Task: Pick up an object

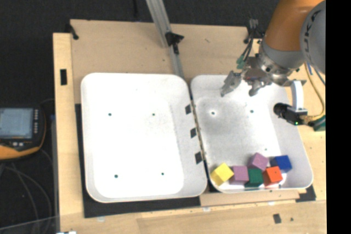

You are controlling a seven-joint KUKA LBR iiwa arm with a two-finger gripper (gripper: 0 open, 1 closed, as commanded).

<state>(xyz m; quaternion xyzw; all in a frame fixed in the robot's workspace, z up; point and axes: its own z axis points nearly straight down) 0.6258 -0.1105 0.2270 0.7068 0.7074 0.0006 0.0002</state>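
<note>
Seen from above at a slant, a wooden bench (137, 41) is carrying two shallow white bins side by side. The grey arm with its orange band (288, 13) is reaching in from the right, and its gripper (241, 86) is hovering over the far end of the right bin (236, 123), its two fingers spread apart with nothing between them. The blocks are lying well apart from the gripper, all clustered along the right bin's near edge (touching or nearly so): a yellow block (222, 173) at the left of the group, then a lilac block (240, 173), a green block (255, 176), an orange block (273, 175), with a purple block (259, 161) and a blue block (282, 162) just behind them. The left bin (137, 134) is sitting beside it.
</note>
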